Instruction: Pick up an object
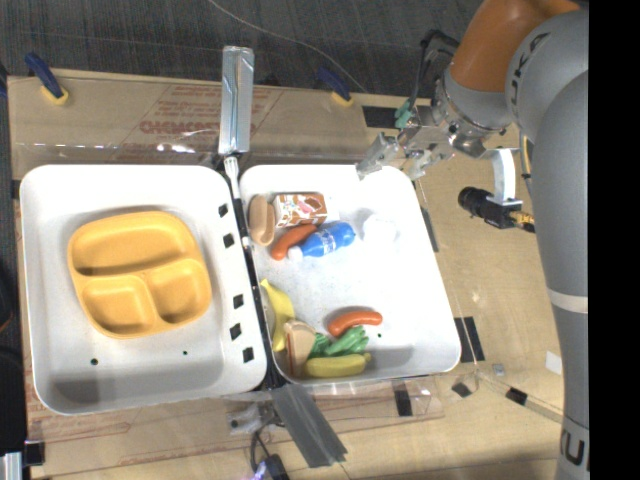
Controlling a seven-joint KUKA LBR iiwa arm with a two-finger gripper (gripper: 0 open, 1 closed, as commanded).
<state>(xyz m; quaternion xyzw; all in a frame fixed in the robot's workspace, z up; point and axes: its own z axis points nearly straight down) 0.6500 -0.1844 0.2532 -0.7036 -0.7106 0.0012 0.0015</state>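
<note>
The desk carries two white bins; the left bin holds a yellow tray. In the right bin, a blue bottle lies near the far edge, long axis slanting, cap toward the divider. The end effector hovers over the far right corner, apart from the bottle; whether it is open, I cannot tell. Bare floor lies between them.

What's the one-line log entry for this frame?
phase: pre-grasp | gripper: above right bin far rim, holding nothing | right bin: blue bottle, banana, toy food | left bin: yellow tray
</note>
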